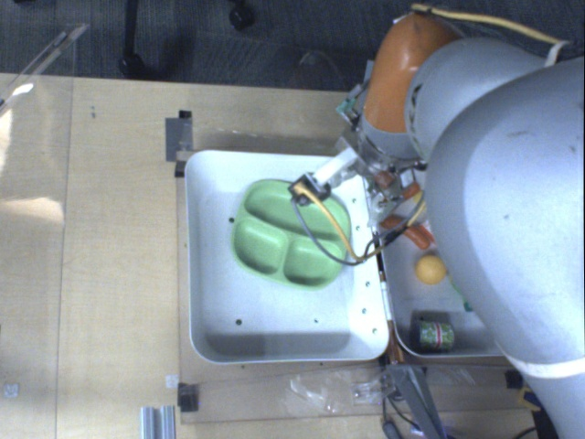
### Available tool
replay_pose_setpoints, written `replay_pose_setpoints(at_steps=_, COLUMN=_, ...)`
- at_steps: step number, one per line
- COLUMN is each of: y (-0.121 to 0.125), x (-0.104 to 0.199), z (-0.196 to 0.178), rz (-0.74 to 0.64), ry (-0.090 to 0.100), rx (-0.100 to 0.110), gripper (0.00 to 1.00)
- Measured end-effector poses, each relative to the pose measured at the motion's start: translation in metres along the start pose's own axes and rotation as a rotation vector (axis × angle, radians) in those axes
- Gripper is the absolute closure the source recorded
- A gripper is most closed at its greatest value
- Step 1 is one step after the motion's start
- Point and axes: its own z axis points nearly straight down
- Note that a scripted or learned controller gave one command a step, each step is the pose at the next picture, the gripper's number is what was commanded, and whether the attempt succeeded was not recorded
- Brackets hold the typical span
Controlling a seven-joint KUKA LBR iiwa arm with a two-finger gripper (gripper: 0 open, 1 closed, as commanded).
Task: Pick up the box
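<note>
The end effector (pixel 395 195) is held over the right-of-frame bin (pixel 408 302), probably for a grasp; its state cannot be told.

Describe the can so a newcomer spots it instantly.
Find the right bin of the two white ones, half hidden under the grey arm. Near its lower edge sits a small can, just below a yellow ball. Unlike the ball, it is cylindrical with a green label.
</note>
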Motion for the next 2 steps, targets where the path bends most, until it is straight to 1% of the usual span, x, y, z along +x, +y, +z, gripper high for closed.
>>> replay_pose_setpoints(at_steps=1, y=-0.001, x=0.002, z=-0.011, rz=-0.008, ry=0.002, rx=0.0, gripper=1.0)
replay_pose_setpoints(at_steps=2, y=-0.041, x=0.034, z=-0.046, rz=0.307, ry=0.005, rx=-0.001, gripper=1.0)
